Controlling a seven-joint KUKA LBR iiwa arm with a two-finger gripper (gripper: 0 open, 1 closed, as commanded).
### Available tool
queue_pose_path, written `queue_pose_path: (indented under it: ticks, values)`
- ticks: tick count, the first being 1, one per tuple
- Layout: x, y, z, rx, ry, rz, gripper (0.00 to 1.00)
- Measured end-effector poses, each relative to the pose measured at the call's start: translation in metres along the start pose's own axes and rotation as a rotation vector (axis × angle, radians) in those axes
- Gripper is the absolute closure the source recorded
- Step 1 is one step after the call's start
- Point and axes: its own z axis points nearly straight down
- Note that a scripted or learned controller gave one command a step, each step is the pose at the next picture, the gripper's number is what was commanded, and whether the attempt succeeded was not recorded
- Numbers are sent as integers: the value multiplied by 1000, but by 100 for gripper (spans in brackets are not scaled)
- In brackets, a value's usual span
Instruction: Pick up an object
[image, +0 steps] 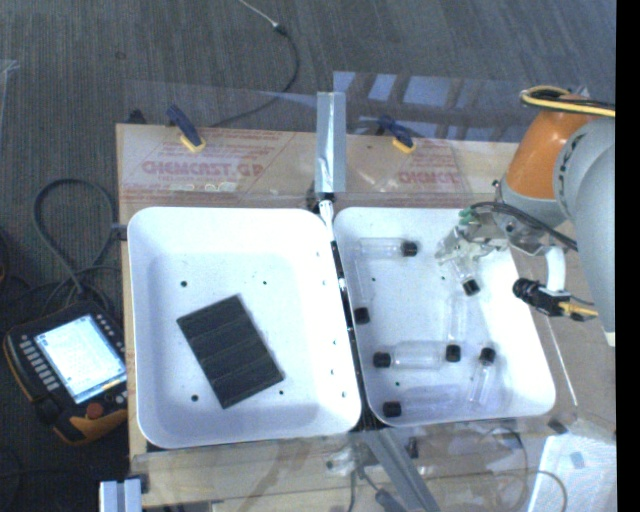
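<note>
Worktop (220, 165) carries two shallow white bins side by side, inner rims touching at centre.

Left bin (150, 300): one dark ribbed rectangular pad (229, 350) lying flat, turned diagonally, left of centre. Bare floor all round it; widest gap toward the far and right walls.

Right bin (530, 390): several clear plastic vials with black caps, scattered.
- One vial (385, 247) near the far wall, lying flat.
- One vial (415, 354) lying flat toward the near side, caps at both ends of that cluster.
- One vial (482, 375) near the right wall, tilted.
- A black cap (361, 315) close against the left wall, another cap (391, 409) by the near wall.
Middle of this bin is mostly open floor.

Arm enters from the right; orange band (535, 160) sits above the far right corner. Gripper (466, 245) hangs over the far right part of the right bin, near the rim. A capped vial (467, 281) lies just below it. Fingers too cluttered with clear plastic to read; cannot tell if released or clenched.

Teach pendant (70, 365) on the floor left of the worktop.
</note>
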Motion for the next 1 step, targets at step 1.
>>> queue_pose_path:
  ticks: [1]
  values:
    - [34, 16, -125, 11, 0, 26, 100]
